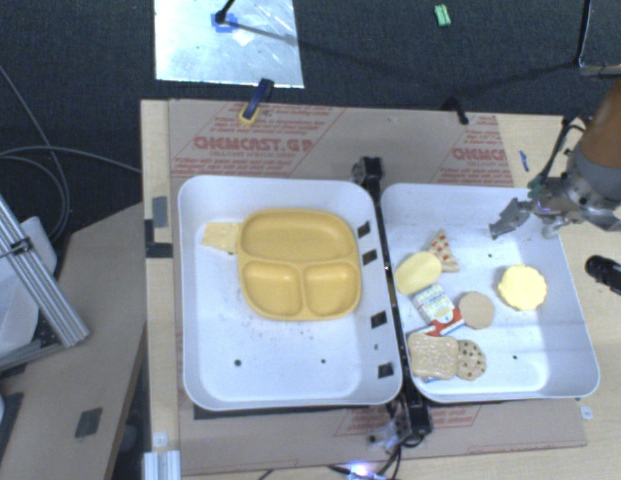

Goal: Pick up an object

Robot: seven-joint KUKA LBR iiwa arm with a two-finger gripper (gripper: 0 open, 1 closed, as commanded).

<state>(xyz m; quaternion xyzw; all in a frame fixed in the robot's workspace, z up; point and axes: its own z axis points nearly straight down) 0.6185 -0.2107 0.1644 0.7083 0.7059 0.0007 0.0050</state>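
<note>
Claw (527, 217) sits above the upper right part of the right-hand shallow white bin (570, 368), reaching in from the right on the grey arm with its orange band (605, 133). Two grey fingers (507, 219) point left and slightly down, spread apart; nothing between them.

Right bin contents, all lying on the bin floor:
- round pale yellow wavy-edged disc (522, 287), below the claw and clear of it
- yellow lemon-shaped piece (418, 271) near the bin's left wall
- small pizza-slice-shaped toy (443, 251), just above and right of the lemon shape
- small white packet with red and blue print (438, 306), just below the lemon shape
- plain tan round biscuit (477, 310), right of the packet
- square tan cracker (432, 355) touching a round chocolate-chip cookie (470, 360), at the lower left

Left-hand white bin (205, 368): yellow plastic three-compartment plate (297, 264), with a pale yellow flat slice (221, 236) against its upper left edge.

Both bins rest on brown printed cardboard (290, 138) over the bench.
</note>
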